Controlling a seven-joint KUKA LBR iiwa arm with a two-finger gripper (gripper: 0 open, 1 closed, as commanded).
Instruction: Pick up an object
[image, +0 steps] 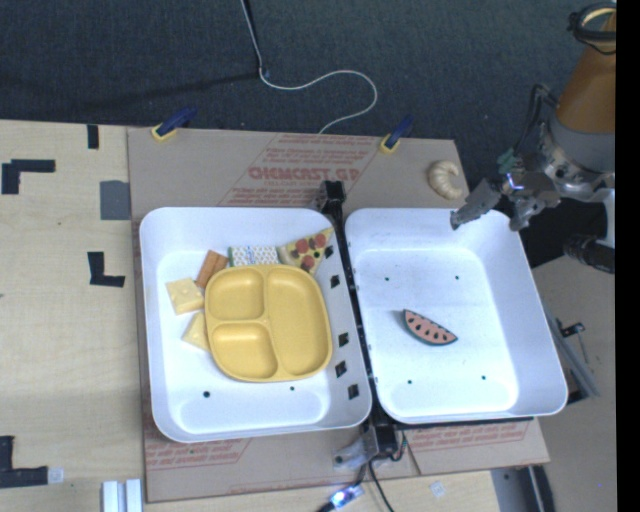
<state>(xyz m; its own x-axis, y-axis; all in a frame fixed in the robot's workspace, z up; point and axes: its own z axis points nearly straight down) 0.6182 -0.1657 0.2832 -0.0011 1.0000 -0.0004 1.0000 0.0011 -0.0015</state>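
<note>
**Gripper high at the right bin's far corner, watermelon slice lying well below it**

The gripper hangs over the far right corner of the right bin, its two dark fingers spread apart with nothing between them. One finger reaches out over the bin's far rim; the other sits nearer the wrist.

The watermelon slice lies flat on the right bin's floor, toward the camera and a little leftward from the gripper, well apart from it. It is the one thing in that bin, with bare white floor on every side of it and none of the four walls touching it.

Farther left of the gripper, past the divide where the two rims meet, the left bin holds one yellow divided plate with three compartments. Around the plate's far and left sides lie small toy foods: one pizza slice nearest the gripper, one speckled flat piece, one brown cracker-like piece, and two pale yellow cheese-like pieces, some partly tucked under the plate's edge.

Just left of the gripper and outside the bins, one pale lumpy object rests on the cardboard sheet, close to the right bin's far rim. Two blue-and-yellow clamps hold the sheet's far edge, and a white cable loops across the dark floor beyond.
</note>
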